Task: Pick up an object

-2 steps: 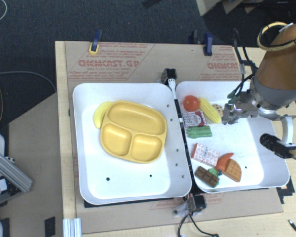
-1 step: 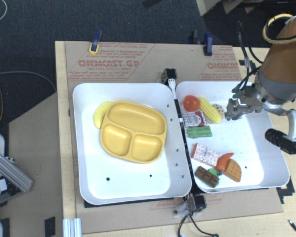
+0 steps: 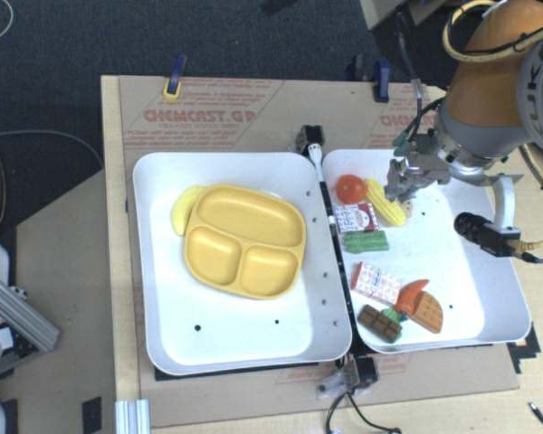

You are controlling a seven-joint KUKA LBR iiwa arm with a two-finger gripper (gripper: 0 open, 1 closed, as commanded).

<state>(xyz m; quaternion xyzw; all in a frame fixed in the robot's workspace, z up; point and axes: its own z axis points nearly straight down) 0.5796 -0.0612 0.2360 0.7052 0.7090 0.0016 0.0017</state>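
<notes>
My gripper (image 3: pixel 404 188) hangs low over the back of the right bin (image 3: pixel 489 287), right beside a yellow corn cob (image 3: pixel 385 203) and a red tomato (image 3: pixel 349 188). Below them lie a red-and-white packet (image 3: pixel 355 217), a green block (image 3: pixel 366 240), another red-and-white packet (image 3: pixel 376 281), a chocolate bar (image 3: pixel 380 323), a carrot (image 3: pixel 412 295) and a waffle (image 3: pixel 426 314). Nothing shows between the fingers.
The left bin (image 3: pixel 163 242) holds a yellow divided tray (image 3: pixel 242 240) with a yellow banana-like piece (image 3: pixel 183 208) tucked under its left edge. A black cylinder (image 3: pixel 478 230) on the arm hangs over the right bin's right side. Clamps stand at the board's back edge.
</notes>
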